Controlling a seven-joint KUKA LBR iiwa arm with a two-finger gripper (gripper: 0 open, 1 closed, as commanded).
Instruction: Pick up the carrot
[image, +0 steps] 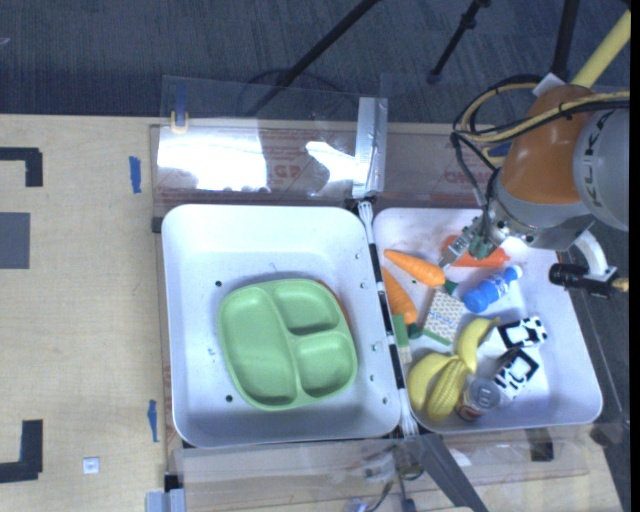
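Blue bottle (490, 292) and bananas (447, 372) crowd the carrot (416, 268).

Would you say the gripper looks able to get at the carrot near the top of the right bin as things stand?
Probably yes. The carrot lies on top with nothing over it, and the gripper hangs just to its right. The blue bottle sits close below, which could crowd a grasp.

A robotics lab bench seen from above. A pale wooden bench (70, 300) marked with black tape and blue tape tabs carries two shallow white bins (190, 250). A clear plastic screen (260, 140) stands at the far edge. Black tripod legs (330, 40) cross dark carpet (100, 50) beyond.
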